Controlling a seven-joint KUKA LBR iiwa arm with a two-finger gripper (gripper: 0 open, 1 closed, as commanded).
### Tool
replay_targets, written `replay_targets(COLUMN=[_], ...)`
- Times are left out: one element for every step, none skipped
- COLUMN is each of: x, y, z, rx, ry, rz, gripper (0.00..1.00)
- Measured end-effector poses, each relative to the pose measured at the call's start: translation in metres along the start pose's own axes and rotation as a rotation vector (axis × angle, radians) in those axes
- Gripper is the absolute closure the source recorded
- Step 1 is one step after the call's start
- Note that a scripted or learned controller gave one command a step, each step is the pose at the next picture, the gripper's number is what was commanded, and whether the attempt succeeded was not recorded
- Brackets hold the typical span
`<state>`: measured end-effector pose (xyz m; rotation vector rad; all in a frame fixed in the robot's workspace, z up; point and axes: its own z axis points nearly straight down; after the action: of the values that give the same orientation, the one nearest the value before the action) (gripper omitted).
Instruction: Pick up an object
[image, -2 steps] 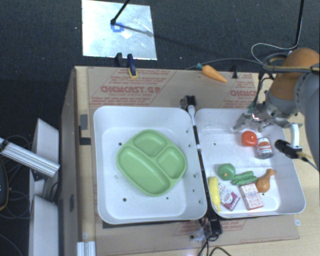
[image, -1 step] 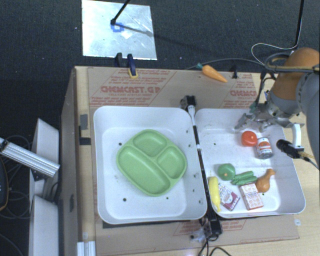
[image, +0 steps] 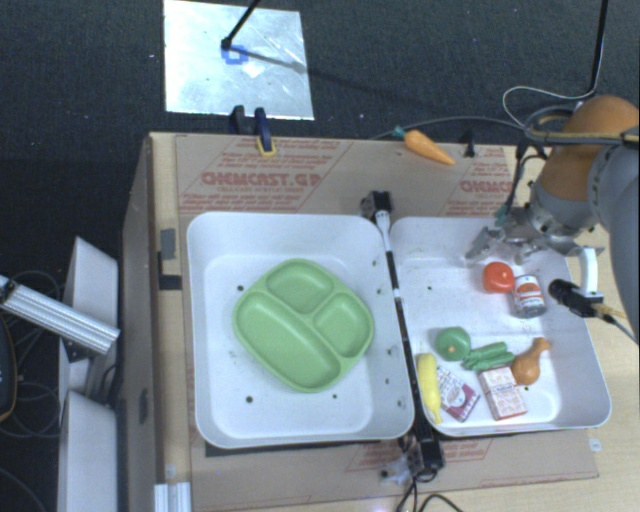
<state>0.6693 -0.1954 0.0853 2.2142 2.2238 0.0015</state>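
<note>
The gripper (image: 508, 243) hangs over the upper part of the right bin (image: 440, 245), its grey fingers spread apart and holding nothing. Just below it lies a red tomato (image: 498, 276), close to the fingertips but not between them. Right beside the tomato, below and to the gripper's right, sits a small can (image: 528, 296) with a red and white label. Bare white floor lies to the gripper's left, reaching to the divider between the bins.

Farther down, crowded along the bin's lower rim, are a green pepper (image: 453, 343), a green pea pod (image: 486, 354), a chicken drumstick (image: 530, 362), a corn cob (image: 428, 386) and two small cartons (image: 502, 392).

Well to the left, the left bin (image: 215, 300) holds a green divided plate (image: 303, 323), with open floor around it. Beyond the bins, above the gripper, a toy carrot (image: 428, 147) lies on the bench (image: 290, 170).
</note>
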Motion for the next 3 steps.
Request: replay_targets(x=[-0.0082, -0.0070, 0.0009], y=[0.0002, 0.0001, 0.0000], z=[-0.0005, -0.0003, 0.0001], rx=[0.001, 0.000, 0.000], ry=[0.003, 0.001, 0.000], rz=[0.002, 0.001, 0.000], gripper=[0.00, 0.00, 0.00])
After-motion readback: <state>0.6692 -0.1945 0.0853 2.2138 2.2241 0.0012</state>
